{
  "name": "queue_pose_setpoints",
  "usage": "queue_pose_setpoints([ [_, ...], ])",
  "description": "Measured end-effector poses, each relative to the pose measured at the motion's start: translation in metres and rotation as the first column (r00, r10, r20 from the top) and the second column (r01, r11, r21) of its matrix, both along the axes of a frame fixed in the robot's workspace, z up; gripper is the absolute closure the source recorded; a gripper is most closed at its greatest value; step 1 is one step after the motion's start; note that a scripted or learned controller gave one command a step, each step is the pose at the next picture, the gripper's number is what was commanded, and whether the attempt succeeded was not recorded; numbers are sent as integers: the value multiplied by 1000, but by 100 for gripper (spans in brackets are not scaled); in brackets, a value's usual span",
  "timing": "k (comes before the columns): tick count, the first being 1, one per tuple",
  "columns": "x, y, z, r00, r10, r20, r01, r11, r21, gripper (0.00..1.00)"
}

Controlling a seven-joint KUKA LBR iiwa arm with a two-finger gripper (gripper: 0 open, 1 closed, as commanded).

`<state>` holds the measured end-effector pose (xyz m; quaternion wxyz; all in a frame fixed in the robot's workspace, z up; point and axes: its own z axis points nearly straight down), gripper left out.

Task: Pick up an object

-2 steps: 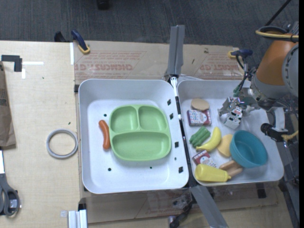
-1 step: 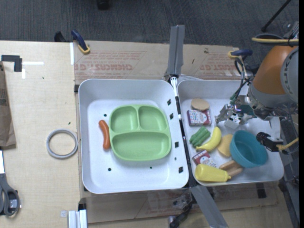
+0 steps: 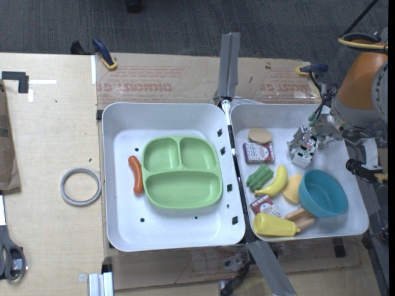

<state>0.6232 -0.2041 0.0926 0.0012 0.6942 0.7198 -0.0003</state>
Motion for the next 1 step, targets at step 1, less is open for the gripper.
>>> queue_pose_setpoints([
  [1, 1, -1, 11, 1000, -1, 3, 1, 1000, -1, 100],
])
